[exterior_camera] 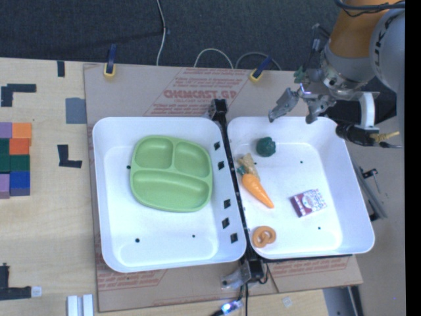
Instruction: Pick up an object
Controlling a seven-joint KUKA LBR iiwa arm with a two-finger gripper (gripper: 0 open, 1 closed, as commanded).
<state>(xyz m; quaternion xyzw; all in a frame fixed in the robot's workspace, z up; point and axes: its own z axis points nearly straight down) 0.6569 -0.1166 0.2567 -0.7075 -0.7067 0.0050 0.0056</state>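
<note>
The hand (296, 110) hangs above the far rim of the right bin (352, 176), its two fingers spread apart and gripping nothing. Below it in that bin lie a dark green ball (266, 146), a carrot (255, 187) just beside the divider, a small purple packet (308, 202) — perhaps a snack pouch — and a pretzel (264, 236) near the front. The left bin (108, 196) holds a green tray (172, 173) on the tabletop (46, 229).
</note>
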